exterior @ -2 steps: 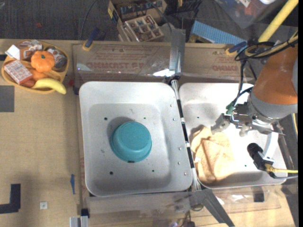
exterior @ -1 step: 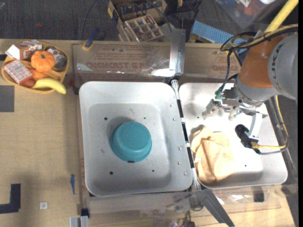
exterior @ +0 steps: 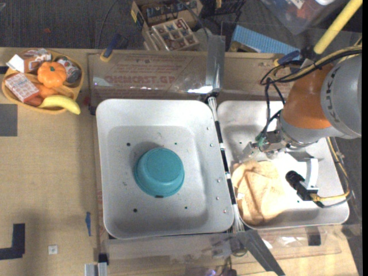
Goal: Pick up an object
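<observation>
the orange band (exterior: 311, 103) on the arm reads "kuka", partly cut off.

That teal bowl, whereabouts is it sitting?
The teal bowl sits upside down near the middle of the left bin, well apart from the tan cloth in the right bin.

Fruit bowl (exterior: 34, 94) with banana (exterior: 60, 103) and small pumpkin (exterior: 52, 73) (bench's far left corner), cluttered boxes (exterior: 167, 19) beyond the bench

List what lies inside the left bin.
A teal bowl, upside down, sits mid-floor of the left bin. Whatever is beneath the bowl is hidden.
</observation>
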